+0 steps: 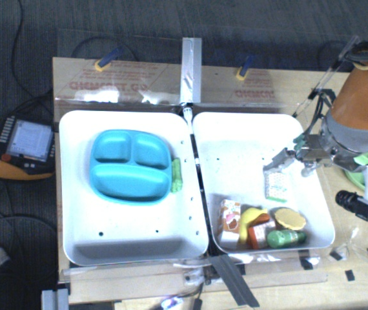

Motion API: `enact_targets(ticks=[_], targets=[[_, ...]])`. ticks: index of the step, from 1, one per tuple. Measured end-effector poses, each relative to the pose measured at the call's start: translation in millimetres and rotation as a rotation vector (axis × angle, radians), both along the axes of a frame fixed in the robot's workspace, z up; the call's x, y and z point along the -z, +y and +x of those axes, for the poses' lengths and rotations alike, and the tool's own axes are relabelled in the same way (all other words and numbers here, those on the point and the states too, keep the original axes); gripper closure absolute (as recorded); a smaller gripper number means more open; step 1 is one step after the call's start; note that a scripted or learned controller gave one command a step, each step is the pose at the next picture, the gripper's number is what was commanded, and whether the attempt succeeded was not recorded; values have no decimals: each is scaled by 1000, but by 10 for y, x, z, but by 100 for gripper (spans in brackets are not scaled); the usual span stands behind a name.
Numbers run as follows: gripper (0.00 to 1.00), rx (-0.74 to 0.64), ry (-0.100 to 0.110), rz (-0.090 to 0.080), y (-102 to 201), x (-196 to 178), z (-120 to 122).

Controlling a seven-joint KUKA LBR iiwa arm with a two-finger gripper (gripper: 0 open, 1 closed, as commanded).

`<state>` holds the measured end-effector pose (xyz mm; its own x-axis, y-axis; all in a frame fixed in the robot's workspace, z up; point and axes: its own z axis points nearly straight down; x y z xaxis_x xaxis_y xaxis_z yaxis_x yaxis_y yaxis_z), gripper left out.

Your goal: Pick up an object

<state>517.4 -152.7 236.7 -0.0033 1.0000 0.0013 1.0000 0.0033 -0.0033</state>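
Packet (276,186) lies just below tool (278,165), in rt bin (235,141).

Right bin (235,134) upper floor open — toys (261,223) crowd near edge; blue tray (131,165) fills left bin (81,237) centre.

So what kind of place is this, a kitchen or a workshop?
Probably a robotics lab, not a kitchen: a robot arm reaches over two white bins, toy food is heaped in one, and cables trail across the carpet.
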Motion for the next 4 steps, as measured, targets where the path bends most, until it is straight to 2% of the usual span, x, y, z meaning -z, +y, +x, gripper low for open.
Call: enact_targets(ticks=[1,2,3,4], targets=[[0,71,1,0,-403,1158,23],[0,266,-21,9,-482,1428,-240],[100,271,-18,2,-515,1363,-262],[100,180,-22,-16,-369,1440,-286]])
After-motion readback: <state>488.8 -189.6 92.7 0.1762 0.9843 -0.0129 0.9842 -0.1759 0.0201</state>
